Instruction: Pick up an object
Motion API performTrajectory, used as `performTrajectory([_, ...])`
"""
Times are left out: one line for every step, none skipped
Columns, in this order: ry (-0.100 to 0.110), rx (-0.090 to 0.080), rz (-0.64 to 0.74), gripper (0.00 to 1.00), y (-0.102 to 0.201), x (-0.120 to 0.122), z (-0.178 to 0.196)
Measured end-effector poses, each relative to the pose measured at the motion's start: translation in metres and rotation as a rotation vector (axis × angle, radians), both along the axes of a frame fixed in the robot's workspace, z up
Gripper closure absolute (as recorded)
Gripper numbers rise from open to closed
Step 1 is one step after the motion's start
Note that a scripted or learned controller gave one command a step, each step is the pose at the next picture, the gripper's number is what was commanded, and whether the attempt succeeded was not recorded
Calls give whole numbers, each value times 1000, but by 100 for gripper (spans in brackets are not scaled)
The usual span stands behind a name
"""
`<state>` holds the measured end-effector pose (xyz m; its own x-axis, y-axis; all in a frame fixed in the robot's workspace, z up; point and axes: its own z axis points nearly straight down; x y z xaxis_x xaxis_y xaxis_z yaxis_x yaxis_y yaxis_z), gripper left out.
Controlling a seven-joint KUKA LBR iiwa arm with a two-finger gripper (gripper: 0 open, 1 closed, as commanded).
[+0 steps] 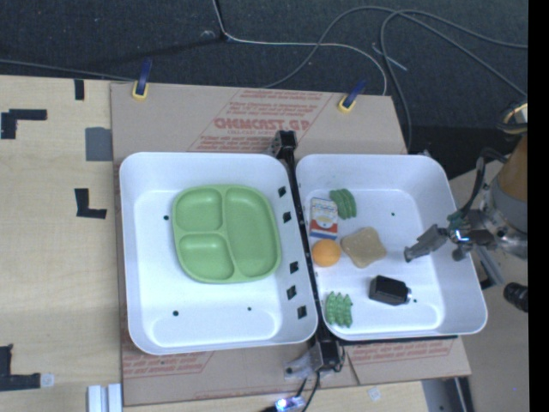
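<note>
The right bin [429, 174] holds several small objects. A dark green ridged piece [344, 202] lies beside a red and white carton [322, 216]. Below them sit an orange ball [325, 254] and a tan bread-like slice [364, 246]. A black block [389, 290] and a light green ridged piece [339, 308] lie near the front. My gripper [419, 249] reaches in over the bin's right side, just right of the tan slice and above the black block. Nothing shows in its grasp.
The left bin [146, 230] carries a green divided plate [227, 233]. A black divider strip [296, 230] runs between the two bins. Both rest on a cardboard sheet [257, 118], with cables [360, 33] on the dark surface behind.
</note>
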<state>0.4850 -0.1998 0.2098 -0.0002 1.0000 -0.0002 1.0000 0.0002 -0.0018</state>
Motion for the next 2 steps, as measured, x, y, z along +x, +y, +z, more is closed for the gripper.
performTrajectory([2,1,1,0,5,7,-47])
performTrajectory([3,2,0,0,7,13,-94])
